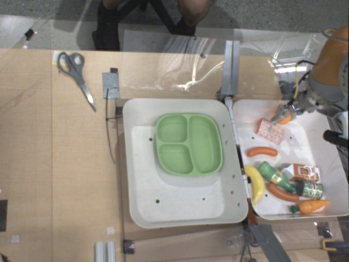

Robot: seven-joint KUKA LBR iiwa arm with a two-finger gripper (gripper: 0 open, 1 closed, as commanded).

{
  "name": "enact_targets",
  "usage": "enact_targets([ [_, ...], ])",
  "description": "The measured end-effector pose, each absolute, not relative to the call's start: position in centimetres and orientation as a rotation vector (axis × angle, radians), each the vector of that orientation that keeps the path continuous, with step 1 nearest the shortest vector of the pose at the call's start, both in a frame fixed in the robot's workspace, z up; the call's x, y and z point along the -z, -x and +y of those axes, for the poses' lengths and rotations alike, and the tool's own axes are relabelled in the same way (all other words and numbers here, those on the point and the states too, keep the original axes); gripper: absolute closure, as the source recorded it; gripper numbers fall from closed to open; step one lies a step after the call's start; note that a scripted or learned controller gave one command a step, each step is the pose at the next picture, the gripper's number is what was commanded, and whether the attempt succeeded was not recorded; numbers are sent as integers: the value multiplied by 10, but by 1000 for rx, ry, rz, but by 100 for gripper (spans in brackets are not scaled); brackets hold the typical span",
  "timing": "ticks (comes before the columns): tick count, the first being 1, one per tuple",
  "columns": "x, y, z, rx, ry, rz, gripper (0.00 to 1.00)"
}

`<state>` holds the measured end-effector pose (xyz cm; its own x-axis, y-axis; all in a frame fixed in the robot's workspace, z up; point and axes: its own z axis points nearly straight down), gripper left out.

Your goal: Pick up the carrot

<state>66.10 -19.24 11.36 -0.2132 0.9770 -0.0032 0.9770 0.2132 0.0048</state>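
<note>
Up in the upper right of the frame the pincer (284,113) hangs over the right bin (327,146), fingers pinching a small orange piece, just beside a pink speckled packet (270,131). The carrot (312,206) lies well apart from it, at the bin's lower right edge. Crowding it are a green bottle (278,176), a red sausage (282,192), a small carton (305,172) and a banana (254,183). Another sausage (262,152) lies mid-bin. The left bin (142,201) carries a green divided tray (190,144). Scissors (76,76) rest on the desk (54,162), upper left.
</note>
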Motion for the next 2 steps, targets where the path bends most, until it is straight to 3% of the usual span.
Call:
enact_targets([
  [1,-144,-659,-190,-2,-1182,2900,100],
  [2,-194,-646,-145,-1,-557,3081,100],
])
